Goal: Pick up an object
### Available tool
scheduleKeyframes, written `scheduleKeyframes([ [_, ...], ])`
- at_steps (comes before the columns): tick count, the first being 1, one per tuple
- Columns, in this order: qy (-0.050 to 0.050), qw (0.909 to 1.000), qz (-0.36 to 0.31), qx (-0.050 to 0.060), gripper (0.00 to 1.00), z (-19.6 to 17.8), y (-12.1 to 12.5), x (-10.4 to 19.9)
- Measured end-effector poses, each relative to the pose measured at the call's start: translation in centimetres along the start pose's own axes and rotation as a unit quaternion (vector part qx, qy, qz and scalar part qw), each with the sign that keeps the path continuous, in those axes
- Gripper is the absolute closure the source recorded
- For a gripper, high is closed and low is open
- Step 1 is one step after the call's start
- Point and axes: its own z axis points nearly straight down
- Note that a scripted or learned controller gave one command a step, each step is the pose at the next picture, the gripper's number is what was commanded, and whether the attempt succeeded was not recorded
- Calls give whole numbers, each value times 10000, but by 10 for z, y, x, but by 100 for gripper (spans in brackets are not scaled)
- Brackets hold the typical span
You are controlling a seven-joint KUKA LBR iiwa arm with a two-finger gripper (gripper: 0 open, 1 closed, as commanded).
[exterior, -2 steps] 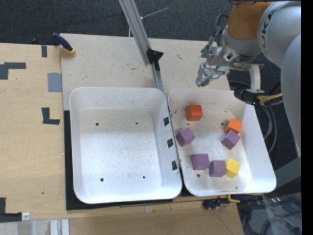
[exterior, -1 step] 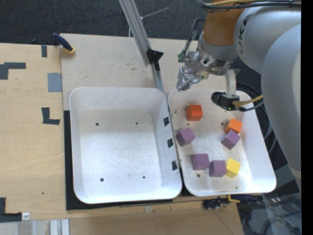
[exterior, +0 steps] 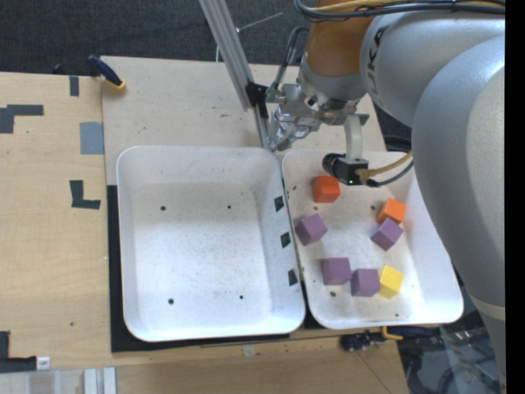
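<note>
While our gripper hangs above the bins' shared back corner, its grip state we cannot tell, orange block sits nearest in the right bin, squarish, no clear long axis.

This is a robotics lab or test bench, not a home or a shop. A big grey industrial arm with an orange band reaches over a plain wooden bench marked with strips of grey tape. Two shallow white bins sit side by side on a black mat, the right one holding small coloured foam cubes, such as test pieces. A bare aluminium rail rises at a slant behind the bins, and loose cables run along the arm.
</note>
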Motion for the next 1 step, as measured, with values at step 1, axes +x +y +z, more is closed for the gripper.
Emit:
scheduleKeyframes([
  [1, -6, 10000, 5, 10, 100, 23, 11, 53],
])
